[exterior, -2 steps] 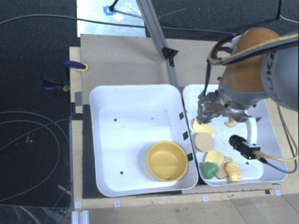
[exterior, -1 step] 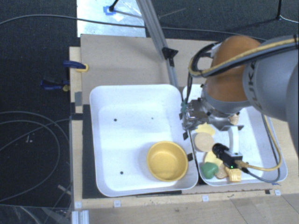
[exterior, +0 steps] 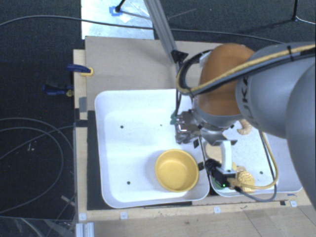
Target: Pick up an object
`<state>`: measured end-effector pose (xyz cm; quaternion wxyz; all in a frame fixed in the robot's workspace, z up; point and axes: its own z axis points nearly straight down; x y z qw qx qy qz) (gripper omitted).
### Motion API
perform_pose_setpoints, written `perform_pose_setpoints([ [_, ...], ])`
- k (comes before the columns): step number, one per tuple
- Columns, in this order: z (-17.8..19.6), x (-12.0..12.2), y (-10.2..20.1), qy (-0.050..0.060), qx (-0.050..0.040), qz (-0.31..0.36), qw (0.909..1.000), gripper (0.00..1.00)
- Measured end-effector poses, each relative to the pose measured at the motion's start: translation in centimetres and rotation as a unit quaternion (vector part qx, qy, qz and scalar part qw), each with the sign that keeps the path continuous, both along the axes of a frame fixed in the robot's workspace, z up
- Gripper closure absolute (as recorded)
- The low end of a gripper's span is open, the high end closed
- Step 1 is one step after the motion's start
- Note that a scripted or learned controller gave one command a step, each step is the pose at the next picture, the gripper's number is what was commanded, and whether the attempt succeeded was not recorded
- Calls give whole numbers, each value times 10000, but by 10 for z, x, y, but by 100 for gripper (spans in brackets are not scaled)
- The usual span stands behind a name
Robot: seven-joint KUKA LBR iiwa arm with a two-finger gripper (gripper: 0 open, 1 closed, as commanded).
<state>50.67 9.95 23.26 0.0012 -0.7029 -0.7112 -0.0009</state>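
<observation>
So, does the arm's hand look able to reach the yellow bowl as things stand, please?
Probably yes: the yellow bowl sits open side up in its white bin with nothing over it, and the hand hangs close by its far rim.

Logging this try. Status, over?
End effector low at left bin's right side. Yellow bowl upright in that bin, just in front of it. Tan object in right bin, under the arm.
</observation>
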Motion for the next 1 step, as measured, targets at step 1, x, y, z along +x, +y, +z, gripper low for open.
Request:
perform_pose_setpoints([
  [1,0,1,-4,-5,-10,-40,10000,0],
])
